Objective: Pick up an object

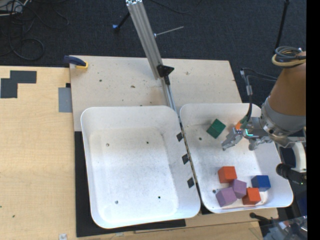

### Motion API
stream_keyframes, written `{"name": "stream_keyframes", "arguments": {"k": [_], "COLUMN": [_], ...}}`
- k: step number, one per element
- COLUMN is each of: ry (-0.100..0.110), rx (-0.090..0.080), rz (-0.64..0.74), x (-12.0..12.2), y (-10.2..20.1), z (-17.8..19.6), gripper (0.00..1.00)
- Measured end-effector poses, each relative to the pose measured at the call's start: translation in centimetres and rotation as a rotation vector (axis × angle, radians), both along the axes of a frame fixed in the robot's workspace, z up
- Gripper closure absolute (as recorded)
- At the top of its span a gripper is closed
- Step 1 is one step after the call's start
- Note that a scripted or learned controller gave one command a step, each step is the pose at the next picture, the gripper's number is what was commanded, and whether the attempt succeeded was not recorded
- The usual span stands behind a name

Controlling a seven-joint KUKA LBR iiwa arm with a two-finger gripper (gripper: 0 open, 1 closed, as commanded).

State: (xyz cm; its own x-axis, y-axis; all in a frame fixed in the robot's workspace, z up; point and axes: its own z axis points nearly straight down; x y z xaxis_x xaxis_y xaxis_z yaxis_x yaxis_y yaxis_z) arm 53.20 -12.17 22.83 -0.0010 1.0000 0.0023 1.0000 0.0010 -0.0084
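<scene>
Left shallow white plastic bin [100, 129] sits beside the right shallow white plastic bin [200, 115], the reference landmark. Toward that bin's far side lies a green cube [216, 128], tilted on its corner. Just right of it hangs the grey two-finger gripper [241, 139], fingers spread, pinching nothing (green cube apart from it). In the bin's near corner cluster an orange cube [227, 174], two purple cubes [232, 192], a second orange block [252, 196] and a blue cube [261, 182].
</scene>
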Motion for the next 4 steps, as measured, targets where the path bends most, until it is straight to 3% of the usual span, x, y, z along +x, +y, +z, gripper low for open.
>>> {"name": "stream_keyframes", "arguments": {"k": [1, 3, 4], "ry": [-0.005, 0.002, -0.007], "rx": [-0.001, 0.000, -0.001], "rz": [-0.005, -0.002, -0.003], "x": [0.1, -0.2, -0.1], "y": [-0.2, -0.5, -0.5], "z": [0.2, -10.6, -13.7], "gripper": [0.00, 0.00, 0.00]}}
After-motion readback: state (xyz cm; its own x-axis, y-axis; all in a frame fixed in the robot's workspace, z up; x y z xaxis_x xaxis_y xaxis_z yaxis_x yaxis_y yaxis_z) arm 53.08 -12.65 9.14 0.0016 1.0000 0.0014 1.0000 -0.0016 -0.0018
